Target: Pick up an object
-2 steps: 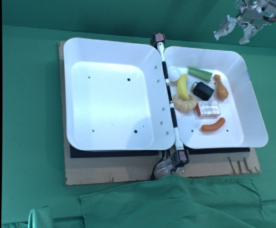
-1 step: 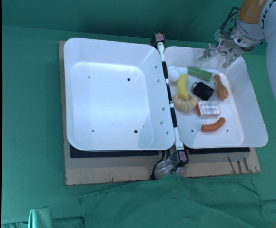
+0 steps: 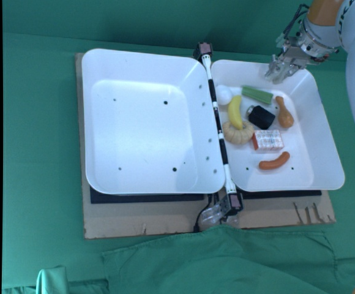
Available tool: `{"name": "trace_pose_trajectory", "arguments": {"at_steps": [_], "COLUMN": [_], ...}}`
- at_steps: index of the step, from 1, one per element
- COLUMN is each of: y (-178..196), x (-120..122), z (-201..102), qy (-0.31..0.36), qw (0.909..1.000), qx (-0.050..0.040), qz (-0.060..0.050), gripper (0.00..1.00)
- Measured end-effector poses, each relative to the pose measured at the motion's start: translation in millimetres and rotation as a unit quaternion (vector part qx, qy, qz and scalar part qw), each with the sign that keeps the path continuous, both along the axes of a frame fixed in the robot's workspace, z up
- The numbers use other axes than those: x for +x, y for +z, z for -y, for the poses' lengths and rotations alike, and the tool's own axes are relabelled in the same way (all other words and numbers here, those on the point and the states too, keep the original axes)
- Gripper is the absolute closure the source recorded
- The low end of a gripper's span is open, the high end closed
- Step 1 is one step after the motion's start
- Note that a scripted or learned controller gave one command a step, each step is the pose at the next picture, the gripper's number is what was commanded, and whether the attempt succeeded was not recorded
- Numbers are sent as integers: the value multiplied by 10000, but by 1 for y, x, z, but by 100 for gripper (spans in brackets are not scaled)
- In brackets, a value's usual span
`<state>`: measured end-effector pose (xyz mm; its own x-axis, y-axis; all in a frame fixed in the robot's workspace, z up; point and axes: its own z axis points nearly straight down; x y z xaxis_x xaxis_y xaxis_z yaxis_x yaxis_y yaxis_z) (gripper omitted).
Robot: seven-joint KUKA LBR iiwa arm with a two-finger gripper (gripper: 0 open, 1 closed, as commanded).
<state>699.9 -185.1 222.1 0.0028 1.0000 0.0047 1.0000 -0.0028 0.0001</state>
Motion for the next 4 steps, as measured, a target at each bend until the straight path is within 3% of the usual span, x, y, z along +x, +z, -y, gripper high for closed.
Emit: {"name": "trace_pose_trajectory", "arguments": {"at_steps": [1,2,3,4], "y": [43,190,202,195], "x": [3,1,-44,-67], "z": [-88,-106,-89,-69], "qy": [45,19,-11,-14], "qw": [10000,9999,10000,10000], "qx": [-21,-39,-28,-26], "qz": [59,118,19,6], "gripper": [100,100,100,100]}}
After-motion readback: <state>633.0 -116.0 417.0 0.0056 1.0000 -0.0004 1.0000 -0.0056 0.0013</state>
